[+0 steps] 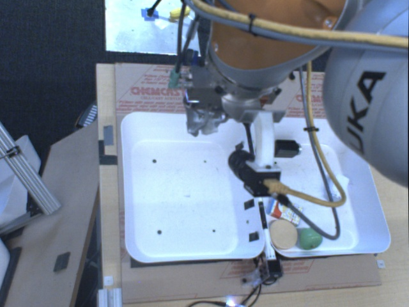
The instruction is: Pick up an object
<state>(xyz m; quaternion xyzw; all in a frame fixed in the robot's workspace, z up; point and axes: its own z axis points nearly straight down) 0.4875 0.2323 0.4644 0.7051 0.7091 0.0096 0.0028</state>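
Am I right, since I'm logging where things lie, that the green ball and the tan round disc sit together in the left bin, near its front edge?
Not quite: the green ball and the tan round disc sit together near the front edge of the right bin, not the left bin. The camera view shows this.

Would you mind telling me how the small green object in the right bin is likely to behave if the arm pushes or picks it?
The green object looks rounded and smooth, so it may roll or slip when nudged. It seems small, probably light. It lies against the tan round disc near the right bin front wall, so access may be cramped.
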